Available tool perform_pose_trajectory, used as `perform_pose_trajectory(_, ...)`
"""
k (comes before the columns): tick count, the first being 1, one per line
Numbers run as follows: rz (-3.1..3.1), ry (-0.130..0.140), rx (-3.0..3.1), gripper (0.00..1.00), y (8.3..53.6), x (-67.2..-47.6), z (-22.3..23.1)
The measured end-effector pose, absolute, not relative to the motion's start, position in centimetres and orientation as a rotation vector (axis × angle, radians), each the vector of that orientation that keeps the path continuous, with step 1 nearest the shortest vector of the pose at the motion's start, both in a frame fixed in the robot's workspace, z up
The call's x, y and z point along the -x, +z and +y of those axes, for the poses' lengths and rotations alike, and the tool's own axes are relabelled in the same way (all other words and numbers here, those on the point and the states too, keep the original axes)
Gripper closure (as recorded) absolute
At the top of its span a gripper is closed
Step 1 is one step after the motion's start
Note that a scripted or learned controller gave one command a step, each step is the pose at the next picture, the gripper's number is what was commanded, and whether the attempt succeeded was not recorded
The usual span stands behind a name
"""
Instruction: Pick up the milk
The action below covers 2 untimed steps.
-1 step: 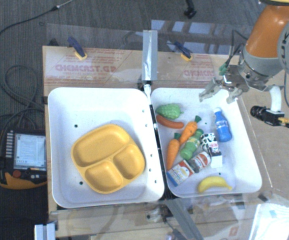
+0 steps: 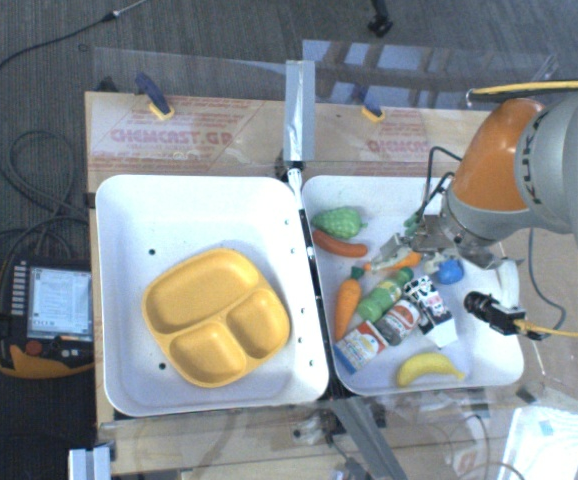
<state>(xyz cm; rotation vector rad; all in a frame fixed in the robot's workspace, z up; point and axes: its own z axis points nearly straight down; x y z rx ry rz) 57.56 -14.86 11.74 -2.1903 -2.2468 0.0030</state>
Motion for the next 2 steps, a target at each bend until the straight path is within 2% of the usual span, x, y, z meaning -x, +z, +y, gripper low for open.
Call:
perform_pose_trajectory(1, -2.25, 0.0, 2.192, 0.0, 9.3, -54.1, -18.4)
perform_pose_trajectory(2, -2.396, -0.021, 2.061, 0.0, 9.3, -49.3, -21.1)
